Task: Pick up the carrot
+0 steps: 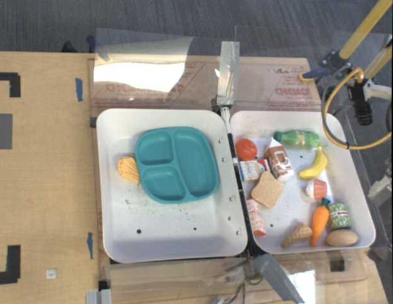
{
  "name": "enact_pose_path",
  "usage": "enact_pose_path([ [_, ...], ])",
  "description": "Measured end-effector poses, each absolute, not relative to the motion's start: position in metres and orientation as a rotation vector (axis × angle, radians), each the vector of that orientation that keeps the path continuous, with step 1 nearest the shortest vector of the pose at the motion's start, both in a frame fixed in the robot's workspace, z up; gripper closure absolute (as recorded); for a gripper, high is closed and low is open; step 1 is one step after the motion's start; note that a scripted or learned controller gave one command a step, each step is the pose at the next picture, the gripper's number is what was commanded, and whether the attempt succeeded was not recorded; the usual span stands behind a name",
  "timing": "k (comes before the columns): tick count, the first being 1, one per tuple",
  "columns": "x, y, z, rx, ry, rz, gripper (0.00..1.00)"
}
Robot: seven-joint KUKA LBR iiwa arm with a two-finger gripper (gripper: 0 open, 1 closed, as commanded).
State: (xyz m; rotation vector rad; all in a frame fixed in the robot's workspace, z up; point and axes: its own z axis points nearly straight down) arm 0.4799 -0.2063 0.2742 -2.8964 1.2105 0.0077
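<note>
The carrot [319,223] is orange with a small green top and lies nearly upright in the front right corner of the right bin [291,215]. A green-labelled can [339,215] touches its right side. A brown roll [342,237] sits just in front of the can, and a tan cone-shaped pastry [297,234] lies to the carrot's left.
The right bin also holds a green bottle [296,138], a tomato [246,148], a banana [316,164], a small carton [280,162], a bread slice [267,190] and a red-and-white packet [255,219]. The left bin [177,230] holds a teal divided plate [177,163] and a yellow shell-shaped piece [128,168].
</note>
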Motion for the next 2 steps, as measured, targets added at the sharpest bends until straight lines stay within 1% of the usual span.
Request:
enact_pose_path([
  [2,0.4835,-0.2028,0.2950,-2.886,1.216,0.002,1.00],
])
